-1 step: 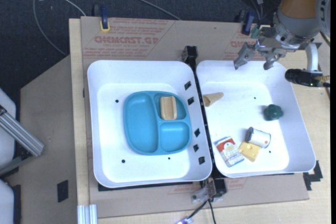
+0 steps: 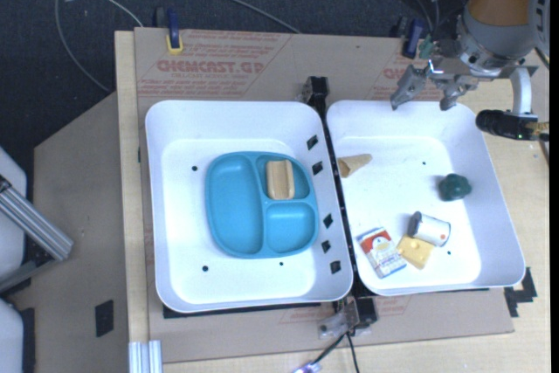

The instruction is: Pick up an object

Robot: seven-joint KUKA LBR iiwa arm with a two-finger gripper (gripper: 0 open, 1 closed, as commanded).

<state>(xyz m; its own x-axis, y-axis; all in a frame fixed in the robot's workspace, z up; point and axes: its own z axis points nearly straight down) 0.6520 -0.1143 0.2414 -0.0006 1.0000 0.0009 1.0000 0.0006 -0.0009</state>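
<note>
Dark carpet is lying around a pale desk [image 2: 87,188] that is carrying two shallow white bins side by side, with a black divider [image 2: 325,188] running between them; taking that divider as the landmark, the candidate things are lying in the right bin [image 2: 489,188]. Closest to the divider, a tan wedge-shaped piece [image 2: 355,163] is resting just to its right; further right and toward the near edge, a red and white carton [image 2: 378,251] is lying flat, with a yellow block [image 2: 416,252] touching or just beside it and a white cylinder with a dark end [image 2: 429,229] sitting just behind the block; a dark green lump [image 2: 454,186] is sitting well to the right of the divider, apart from the others. Left of the divider, the left bin [image 2: 175,135] is holding a blue sectioned plate [image 2: 244,205], and a tan block [image 2: 279,180] is lying in the plate's upper right compartment. Above the right bin's far rim, the end effector [image 2: 426,97] is hanging with its fingers spread wide, gripping nothing, well apart from every object.
</note>
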